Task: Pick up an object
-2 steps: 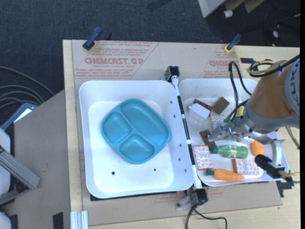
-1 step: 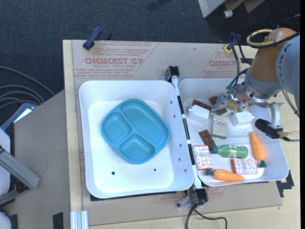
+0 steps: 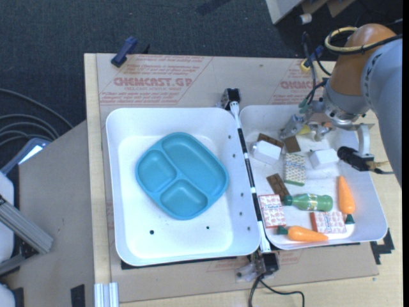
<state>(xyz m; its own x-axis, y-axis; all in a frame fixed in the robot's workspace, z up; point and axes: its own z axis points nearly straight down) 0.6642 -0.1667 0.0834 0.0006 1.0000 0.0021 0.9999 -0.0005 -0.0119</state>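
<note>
Here, the biggest thing is the bench [image 3: 160, 82], covered with a brown printed sheet, and on it stand two shallow white bins side by side. The left bin [image 3: 128, 235] lies well away from the gripper, on the far side of the divider, and it holds a blue tray [image 3: 182, 174] with three compartments. The right bin [image 3: 377, 219] is the one the grey arm [image 3: 358, 69] reaches into, with its orange band above the wrist. The gripper [image 3: 311, 125] hangs over the upper part of this bin, close to the back wall; how far it is open I cannot tell, and nothing is visible between its parts. Just beside it, a little lower, lie a white block [image 3: 266, 150] toward the divider and another white block [image 3: 323, 157] almost under the wrist. Further down from the gripper lie a green bottle [image 3: 311, 202] on its side, an orange carrot [image 3: 346, 195] near the outer wall, and a second carrot [image 3: 305, 235] at the front edge. Small printed cards and a brown bar [image 3: 277, 184] lie between them.
</note>
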